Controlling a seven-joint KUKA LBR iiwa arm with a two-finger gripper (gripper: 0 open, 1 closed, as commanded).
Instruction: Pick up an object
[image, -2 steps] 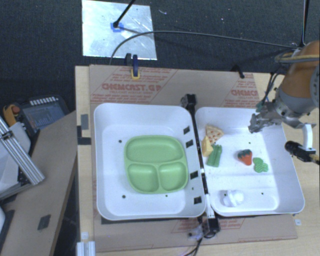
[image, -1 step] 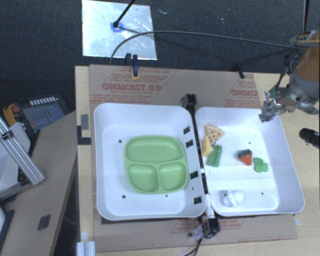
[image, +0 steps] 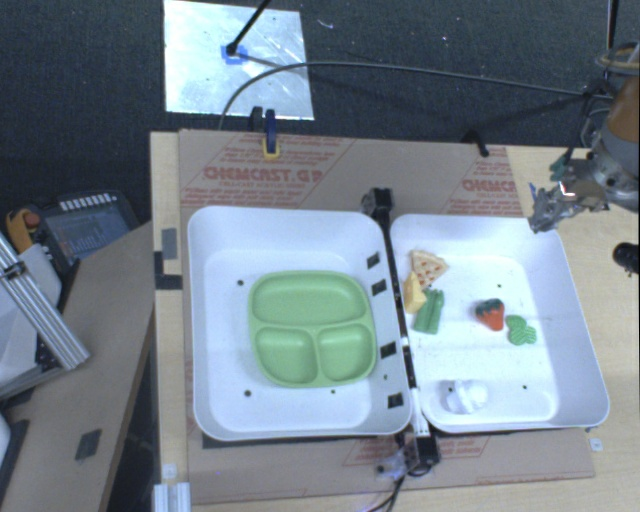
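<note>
Several toys wait in the right bin (image: 575, 300); my pincer (image: 548, 208), grip state unclear, should descend squarely over the strawberry (image: 490, 313).

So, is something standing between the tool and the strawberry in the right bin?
Nothing visible does. The tool hangs over the right bin's far right corner, and the strawberry lies on bare white floor. The green piece sits beside it on the near right, off that line.

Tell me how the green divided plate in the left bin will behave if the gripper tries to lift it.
The green plate looks like rigid moulded plastic, so probably stiff and light. It lies flat and wide, so likely hard to pinch except at its rim. It seems unlikely to roll.
</note>
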